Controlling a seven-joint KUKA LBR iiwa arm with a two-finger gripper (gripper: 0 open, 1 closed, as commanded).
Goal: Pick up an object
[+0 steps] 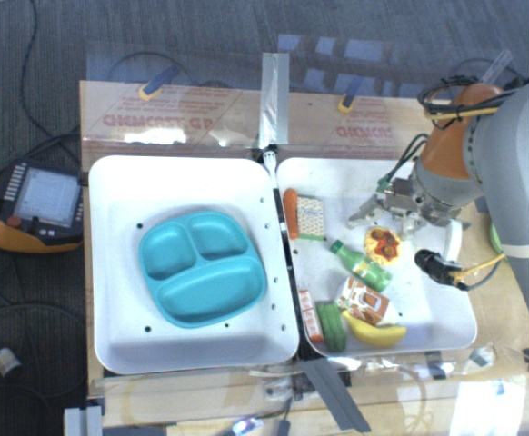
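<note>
My gripper [387, 216] hangs over the back of the right bin [446, 321], its fingers spread open and nothing between them. Just below it lies a yellow and red packet [383, 243]. A green bottle [361, 263] lies slanted to the left of that packet. Nearer the front are a red and white carton [365, 301], a banana [375, 333] and a green vegetable [331, 326]. By the bin's left wall lie an orange carrot-like piece [290, 213] and a white mesh packet [311, 215].
The left bin [119, 334] holds a blue divided plate [203, 266]. A small red item [304, 303] rests against the right bin's left wall. The grey arm [510, 171] comes in over the right bin's right edge.
</note>
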